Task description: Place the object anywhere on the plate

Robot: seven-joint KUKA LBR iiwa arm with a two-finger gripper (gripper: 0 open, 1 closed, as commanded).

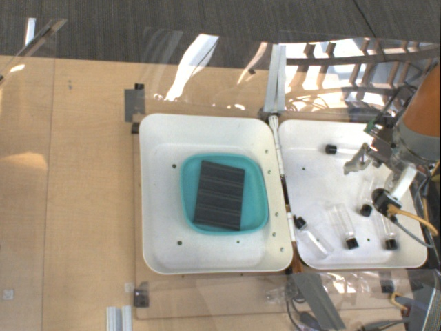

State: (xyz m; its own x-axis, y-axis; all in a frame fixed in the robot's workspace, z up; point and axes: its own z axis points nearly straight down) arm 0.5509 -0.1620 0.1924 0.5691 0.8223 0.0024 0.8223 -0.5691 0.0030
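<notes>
A dark grey ridged rectangular block (220, 195) lies flat on the teal plate (258, 212) in the middle of the left bin (158, 247). The block sits fully within the plate's rim, slightly tilted. My gripper (377, 172) hangs over the right bin (310, 140), well to the right of the plate and apart from the block. It stands open with nothing between its fingers. The arm's orange band (422, 109) shows at the right edge.
Several small clear vials with black caps lie scattered in the right bin, such as one (343, 224) near the front and a cap (331, 148) toward the back. A divider wall (279, 178) separates the two bins. Cables (413, 219) trail beside the gripper.
</notes>
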